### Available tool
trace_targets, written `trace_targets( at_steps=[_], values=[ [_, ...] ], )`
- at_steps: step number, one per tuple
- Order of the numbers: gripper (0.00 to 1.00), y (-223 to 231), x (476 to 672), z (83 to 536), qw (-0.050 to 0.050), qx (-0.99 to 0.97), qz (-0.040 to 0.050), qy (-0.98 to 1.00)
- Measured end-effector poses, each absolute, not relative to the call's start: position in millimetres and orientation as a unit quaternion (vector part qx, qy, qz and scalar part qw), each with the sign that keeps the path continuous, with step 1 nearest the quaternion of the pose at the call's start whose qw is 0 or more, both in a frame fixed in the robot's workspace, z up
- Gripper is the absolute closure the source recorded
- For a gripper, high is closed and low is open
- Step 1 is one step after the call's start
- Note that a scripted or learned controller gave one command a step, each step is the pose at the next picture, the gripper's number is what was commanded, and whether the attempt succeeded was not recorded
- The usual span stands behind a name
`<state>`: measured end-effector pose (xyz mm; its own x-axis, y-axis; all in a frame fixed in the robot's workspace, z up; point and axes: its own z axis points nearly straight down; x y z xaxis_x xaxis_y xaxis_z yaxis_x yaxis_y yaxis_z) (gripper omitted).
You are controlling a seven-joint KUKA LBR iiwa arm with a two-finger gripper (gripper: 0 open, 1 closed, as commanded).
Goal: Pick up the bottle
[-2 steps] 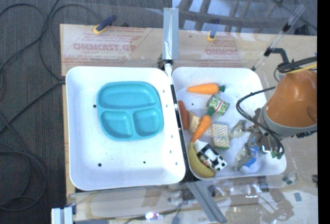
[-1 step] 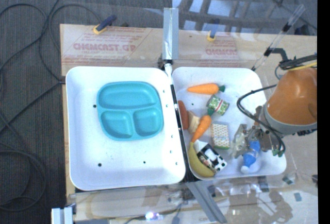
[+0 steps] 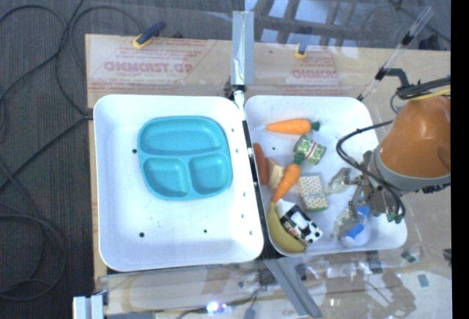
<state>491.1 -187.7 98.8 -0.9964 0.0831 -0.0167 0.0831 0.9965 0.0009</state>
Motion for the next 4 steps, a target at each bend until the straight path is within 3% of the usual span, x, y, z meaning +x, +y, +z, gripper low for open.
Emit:
trace_targets(
  at_steps=[1, 2, 3, 4],
  values=[
    [0.0, -220.7, 513.6, 88.6, 0.003, -0.073, 0.0012, 0.997],
    [1.0, -220.8, 516.2, 98.5, 0.007, -0.071, 0.0013, 0.997],
    [1.0, -221.6, 552.8, 229.0, 0.001, 0.141, 0.0011, 0.99],
    [0.0, -221.8, 552.6, 229.0, 0.001, 0.141, 0.0011, 0.99]
  ],
)
